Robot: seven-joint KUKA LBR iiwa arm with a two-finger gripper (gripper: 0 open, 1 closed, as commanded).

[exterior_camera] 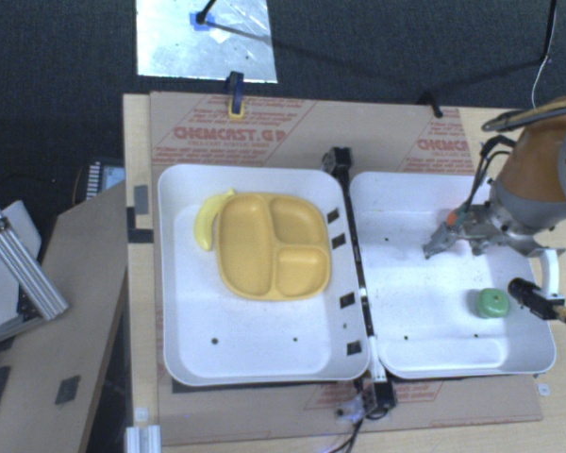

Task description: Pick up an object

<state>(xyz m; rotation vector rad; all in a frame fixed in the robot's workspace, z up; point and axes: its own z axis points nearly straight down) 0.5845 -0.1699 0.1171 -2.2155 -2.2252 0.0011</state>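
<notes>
In the left bin [184, 347] a yellow banana [206, 220] curves along the upper-left edge of a yellow divided plate [269, 245], touching it or nearly so; its long axis runs roughly up and down the view, bowed toward the left wall. The plate has three compartments and sits near the middle of that bin. Across the black hinge strip [354, 272] between the bins, the right bin [406, 347] carries the gripper [443, 242], low over the bin floor in its upper middle part, with the grey fingers reaching out to the view's left from the wrist. Whether those fingers are spread or pressed together I cannot tell, since they read as one grey wedge from this angle, and nothing shows between them. The nearest thing to pick is a small green round object [492, 302] (perhaps a toy fruit or a cap) lying on the floor of the right bin, below and to the right of the fingertips and apart from them. In my judgement the next move turns on that offset: the gripper points away from the green piece, so the wrist must draw back toward the right and toward the near wall before descending.
</notes>
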